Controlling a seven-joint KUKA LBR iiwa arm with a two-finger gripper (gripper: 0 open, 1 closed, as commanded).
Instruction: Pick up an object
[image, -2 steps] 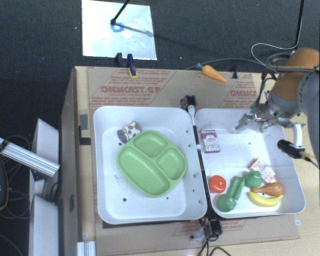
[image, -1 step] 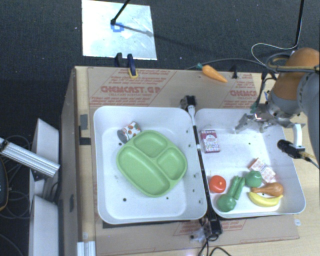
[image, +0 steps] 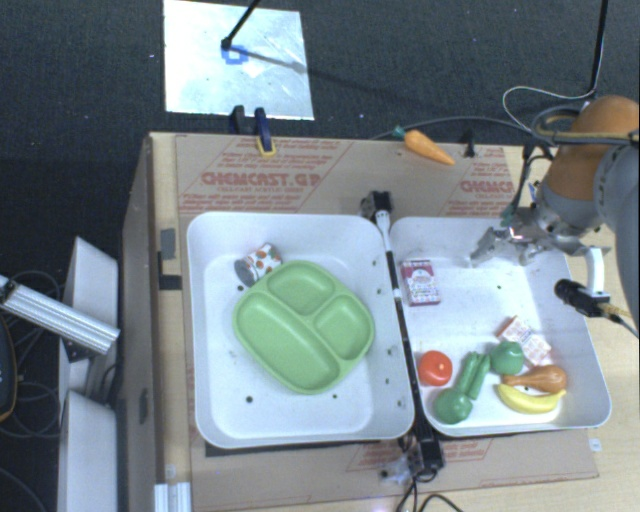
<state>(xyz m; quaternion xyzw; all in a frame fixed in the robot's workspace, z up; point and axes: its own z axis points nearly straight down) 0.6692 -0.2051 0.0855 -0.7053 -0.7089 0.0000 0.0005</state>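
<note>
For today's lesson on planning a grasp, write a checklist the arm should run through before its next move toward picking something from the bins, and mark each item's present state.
1. Tool sits over the right bin, near its back edge: ok.
2. Tool is carrying nothing: cannot tell, its tips are too small and blurred.
3. Something lies within easy reach: ok, the red box lies alone to the tool's left.
4. Red box has free space around it: ok.
5. Front corner items are separable: not ok, the banana, the drumstick and the green vegetable are crowded together.
6. Green plate in the left bin lies flat: ok.
</note>
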